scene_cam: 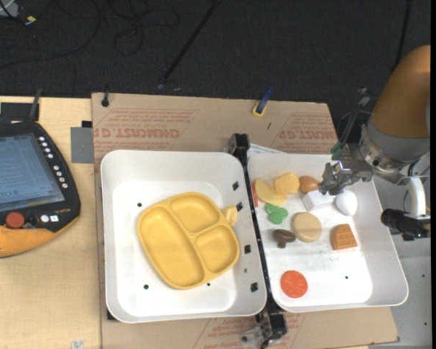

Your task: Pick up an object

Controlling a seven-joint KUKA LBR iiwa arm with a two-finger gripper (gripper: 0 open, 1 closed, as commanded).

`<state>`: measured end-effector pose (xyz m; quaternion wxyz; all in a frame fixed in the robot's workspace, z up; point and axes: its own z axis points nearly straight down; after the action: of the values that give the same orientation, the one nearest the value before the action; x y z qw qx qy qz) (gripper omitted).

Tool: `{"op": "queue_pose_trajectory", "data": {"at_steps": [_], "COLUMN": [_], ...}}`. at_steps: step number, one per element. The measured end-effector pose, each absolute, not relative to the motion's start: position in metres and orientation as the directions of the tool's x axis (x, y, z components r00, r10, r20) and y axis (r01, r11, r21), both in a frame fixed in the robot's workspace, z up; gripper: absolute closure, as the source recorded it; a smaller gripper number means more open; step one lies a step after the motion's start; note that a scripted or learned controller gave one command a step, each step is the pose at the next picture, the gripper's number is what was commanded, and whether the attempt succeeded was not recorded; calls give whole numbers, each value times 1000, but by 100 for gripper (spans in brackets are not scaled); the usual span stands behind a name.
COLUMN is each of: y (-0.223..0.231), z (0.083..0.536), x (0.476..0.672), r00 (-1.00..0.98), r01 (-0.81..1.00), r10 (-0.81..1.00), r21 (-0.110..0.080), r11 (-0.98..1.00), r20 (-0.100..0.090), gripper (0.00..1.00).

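Hovering low at the right bin's [392, 282] two o'clock: end effector [333, 180], grip state impossible to tell. Nearest candidates: brown piece [308, 185] and white egg [346, 203]. Best to centre over one before closing.

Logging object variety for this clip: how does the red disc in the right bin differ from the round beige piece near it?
The red disc is bright orange-red; the beige piece is pale cream. The disc looks flat, the beige piece thicker. The disc lies alone toward the near edge of the right bin; the beige piece sits among the other items, beside a brown one and a green one. Both are round, similar in size and lie apart from the pincer.
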<state>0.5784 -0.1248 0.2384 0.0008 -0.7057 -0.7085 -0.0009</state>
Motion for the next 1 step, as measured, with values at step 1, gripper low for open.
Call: {"op": "queue_pose_trajectory", "data": {"at_steps": [1], "y": [-78], "z": [242], "x": [589], "r00": [-4], "r01": [1000], "r10": [1000], "r21": [-1], "r11": [4], "r20": [2], "gripper": [100]}}
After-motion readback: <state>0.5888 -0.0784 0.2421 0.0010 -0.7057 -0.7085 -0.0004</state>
